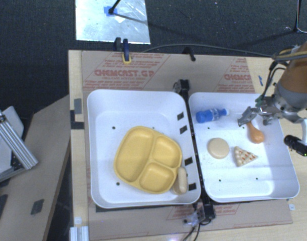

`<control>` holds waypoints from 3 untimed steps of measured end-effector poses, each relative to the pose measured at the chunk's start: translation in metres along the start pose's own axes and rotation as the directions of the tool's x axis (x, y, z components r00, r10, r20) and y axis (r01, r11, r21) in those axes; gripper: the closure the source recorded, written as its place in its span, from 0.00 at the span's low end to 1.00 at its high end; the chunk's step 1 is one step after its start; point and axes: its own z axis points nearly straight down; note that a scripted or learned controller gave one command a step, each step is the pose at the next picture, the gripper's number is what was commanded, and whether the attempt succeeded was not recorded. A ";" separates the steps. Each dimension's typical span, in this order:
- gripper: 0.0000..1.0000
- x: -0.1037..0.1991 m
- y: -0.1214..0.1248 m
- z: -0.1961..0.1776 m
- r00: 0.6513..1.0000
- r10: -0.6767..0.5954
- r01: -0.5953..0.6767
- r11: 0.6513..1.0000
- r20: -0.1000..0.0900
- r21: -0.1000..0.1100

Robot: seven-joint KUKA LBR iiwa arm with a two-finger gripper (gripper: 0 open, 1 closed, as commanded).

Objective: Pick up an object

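My gripper (254, 119) hangs over the right bin (289, 185), near its back right part. It looks open, with one dark finger (244, 118) spread to the left, and nothing shows between the fingers. Just below it lies an orange drumstick-shaped toy (255, 133), whose top end is close under the gripper. A blue bottle (211, 115) lies to the gripper's left. A round beige disc (218, 147) and a tan triangular slice (244, 156) rest nearer the front.
The left bin (106, 109) holds a yellow divided tray (148, 158) with a beige roll (181, 180) at its front right corner. A black divider (189, 134) runs between the bins. The arm's orange band (299, 79) stands above the right bin's far edge.
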 end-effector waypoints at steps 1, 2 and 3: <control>0.00 0.001 0.000 0.051 1.000 0.000 0.000 1.000 -0.001 0.002; 1.00 0.000 0.002 0.037 1.000 -0.002 0.002 1.000 0.002 -0.004; 1.00 0.002 -0.001 -0.009 1.000 0.001 -0.001 1.000 0.001 -0.005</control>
